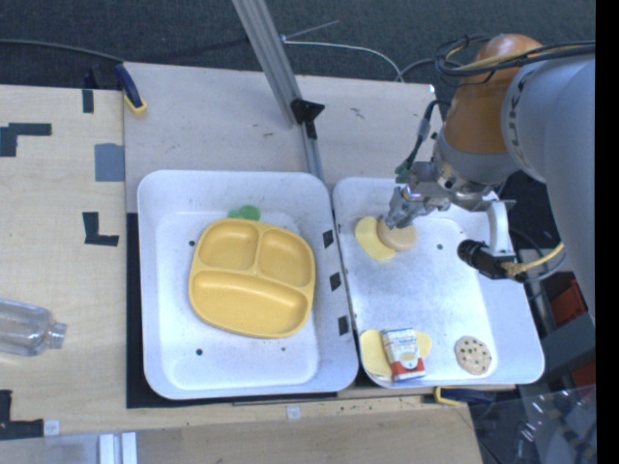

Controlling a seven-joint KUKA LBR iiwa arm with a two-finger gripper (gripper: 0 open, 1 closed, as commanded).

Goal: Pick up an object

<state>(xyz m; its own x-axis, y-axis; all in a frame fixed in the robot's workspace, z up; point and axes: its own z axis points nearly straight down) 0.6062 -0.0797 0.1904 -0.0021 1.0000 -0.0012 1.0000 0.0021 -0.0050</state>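
Two-finger metal gripper (398, 222) pressed onto pale yellow, smooth round object (374, 239) at right white bin's (503, 351) ten o'clock. Cannot tell finger state.

No legible text anywhere.

1. The grey arm (556, 114) reached in from the right and filled the upper right corner of the view.
2. Its orange band (488, 90) sat just above the wrist, with black cables looping over the top.
3. The wrist pointed down and to the left.
4. The gripper (401, 218) hung low at the end of the wrist.
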